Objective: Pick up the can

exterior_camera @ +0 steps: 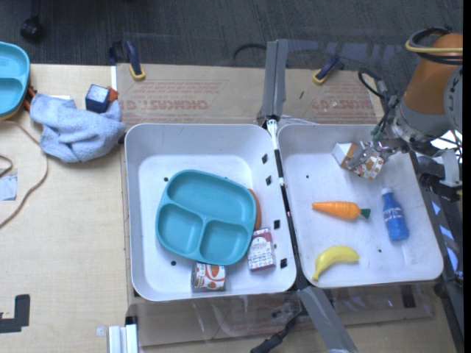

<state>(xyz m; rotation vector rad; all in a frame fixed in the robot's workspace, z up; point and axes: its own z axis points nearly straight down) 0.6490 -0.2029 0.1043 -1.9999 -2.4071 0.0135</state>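
Smooth plastic tray (204, 215), soft cloth (77, 129)

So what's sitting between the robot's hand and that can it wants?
In the camera view, the hand is in the right bin; the can in the left. Between them lie the bins' walls, a small carton and the blue tray's corner.

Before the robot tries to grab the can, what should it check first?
1. Can in sight: ok. The can lies at the left bin's near edge.
2. Gripper over the can: not ok. The gripper is in the right bin, far from it.
3. Room around the can: not ok. The blue plate crowds it from behind and a small carton sits close by.
4. Can standing upright: cannot tell; it looks tipped on its side.
5. Fingers free to grab: cannot tell.
6. Path across: ok. The carrot, banana and blue bottle lie low.
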